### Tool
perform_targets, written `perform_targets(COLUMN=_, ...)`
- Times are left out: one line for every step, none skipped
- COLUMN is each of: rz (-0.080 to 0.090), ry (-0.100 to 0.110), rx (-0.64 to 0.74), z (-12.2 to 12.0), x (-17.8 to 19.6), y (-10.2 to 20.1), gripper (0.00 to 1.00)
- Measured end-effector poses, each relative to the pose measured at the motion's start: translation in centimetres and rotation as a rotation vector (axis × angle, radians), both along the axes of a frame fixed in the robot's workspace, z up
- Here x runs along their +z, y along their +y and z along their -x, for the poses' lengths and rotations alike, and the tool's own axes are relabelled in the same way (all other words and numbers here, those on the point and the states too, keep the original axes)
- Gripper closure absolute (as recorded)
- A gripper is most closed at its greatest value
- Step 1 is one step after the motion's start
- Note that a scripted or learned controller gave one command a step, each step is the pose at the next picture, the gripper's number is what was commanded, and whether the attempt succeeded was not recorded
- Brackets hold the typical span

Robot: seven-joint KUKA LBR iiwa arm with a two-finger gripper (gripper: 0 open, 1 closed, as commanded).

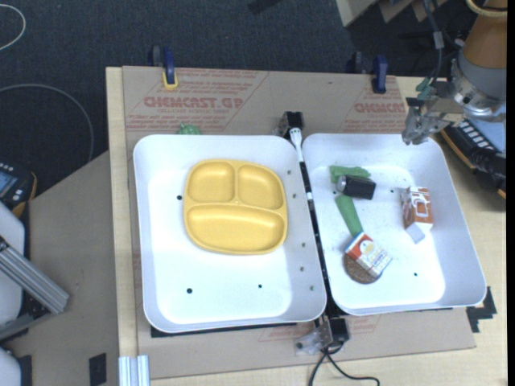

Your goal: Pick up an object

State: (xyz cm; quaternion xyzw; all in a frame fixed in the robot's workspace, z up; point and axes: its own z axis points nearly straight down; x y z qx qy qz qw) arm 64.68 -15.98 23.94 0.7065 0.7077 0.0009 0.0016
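The right bin (459, 272) holds several small items: a green strip-shaped object (348, 207) with a black cylinder (356, 186) lying across its upper part, a brown-and-white carton (417, 208) near the right wall, and a round brown item with an orange-and-white label (365, 259) toward the front. My gripper (416, 130) hangs over the bin's far right corner, above and apart from all of these, with nothing visible between its fingers.
A yellow three-compartment plate (236, 206) lies in the left bin (161, 296). Blue clamps (167, 61) (378, 71) hold the cardboard backing at the far edge. A black bracket (293, 122) sits between the bins at the back.
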Motion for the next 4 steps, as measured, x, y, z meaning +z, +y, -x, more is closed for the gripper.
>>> perform_targets(rz=-0.007, ry=0.008, rx=0.007, z=0.1, x=-2.5, y=9.2, gripper=1.0)
perform_targets(rz=-0.01, ry=0.012, rx=0.014, z=5.1, x=-5.7, y=25.1, gripper=1.0)
perform_targets(rz=-0.005, ry=-0.009, rx=0.002, z=9.9, x=6.5, y=24.9, gripper=1.0)
perform_targets(rz=-0.003, ry=0.01, rx=0.005, z=13.8, x=3.7, y=31.0, gripper=1.0)
